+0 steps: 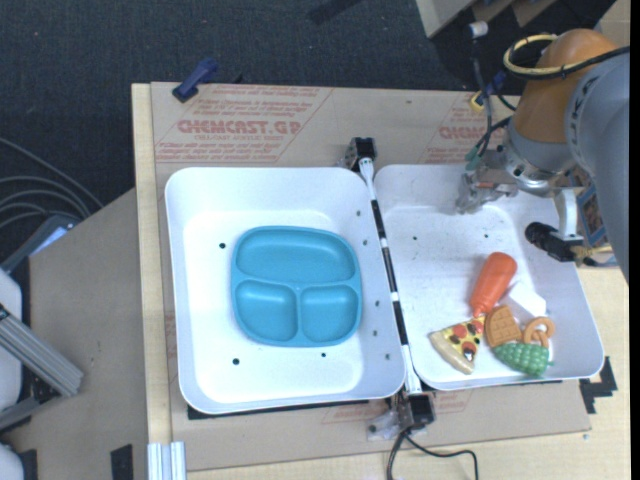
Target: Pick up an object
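Two white bins sit side by side on the bench; the left bin point(190, 268) carries a blue divided plate point(296, 285) lying flat near its middle; the right bin point(440, 258) has its toys heaped in the near corner; an orange carrot point(492, 281) leans on a slant, and just below it lie a pizza slice point(456, 344), a brown cracker point(502, 325), a pretzel point(540, 333) and a green bumpy piece point(523, 357), all touching or nearly so; the gripper point(482, 192) hangs over the far edge of the right bin, well apart from the heap, with nothing between its fingers; whether the jaws are spread or pressed together I cannot tell from here.
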